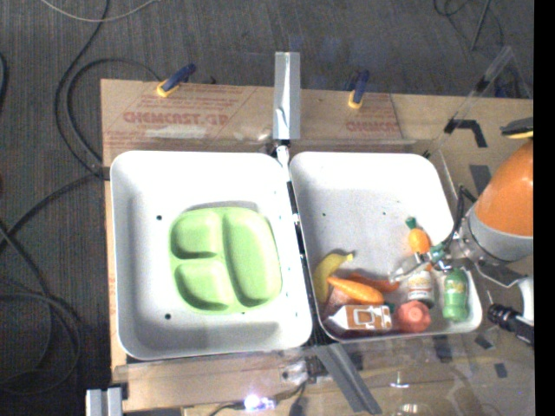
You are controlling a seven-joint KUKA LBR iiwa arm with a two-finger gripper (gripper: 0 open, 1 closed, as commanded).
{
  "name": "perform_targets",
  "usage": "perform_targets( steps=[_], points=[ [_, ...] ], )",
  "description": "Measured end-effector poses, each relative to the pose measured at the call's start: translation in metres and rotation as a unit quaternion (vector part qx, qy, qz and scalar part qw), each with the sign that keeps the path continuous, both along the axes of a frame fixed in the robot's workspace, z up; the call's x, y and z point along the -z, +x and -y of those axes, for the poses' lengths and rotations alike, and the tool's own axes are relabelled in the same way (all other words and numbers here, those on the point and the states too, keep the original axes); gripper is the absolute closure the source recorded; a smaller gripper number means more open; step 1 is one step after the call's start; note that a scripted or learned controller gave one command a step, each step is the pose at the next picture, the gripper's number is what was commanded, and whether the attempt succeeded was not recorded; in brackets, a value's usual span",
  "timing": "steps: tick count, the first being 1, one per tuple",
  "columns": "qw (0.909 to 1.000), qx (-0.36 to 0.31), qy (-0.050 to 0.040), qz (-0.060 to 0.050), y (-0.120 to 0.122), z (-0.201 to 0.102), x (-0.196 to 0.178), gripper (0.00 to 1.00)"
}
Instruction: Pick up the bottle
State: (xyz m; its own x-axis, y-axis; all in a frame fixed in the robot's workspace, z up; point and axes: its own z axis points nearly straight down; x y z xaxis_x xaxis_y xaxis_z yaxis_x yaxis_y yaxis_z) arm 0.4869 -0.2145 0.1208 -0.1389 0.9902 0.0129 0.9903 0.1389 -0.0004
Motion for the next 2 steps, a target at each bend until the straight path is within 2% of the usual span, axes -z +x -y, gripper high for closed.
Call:
perform_targets(
  steps=[1, 2],
  points=[
    [0.9915, 0.129, 0.0093, 0.005, 0.0104, -0.0143, 0.0286, 0.0],
    [0.9916, 0.129, 0.0093, 0.005, 0.0104, -0.0143, 0.0287, 0.0]
  ],
)
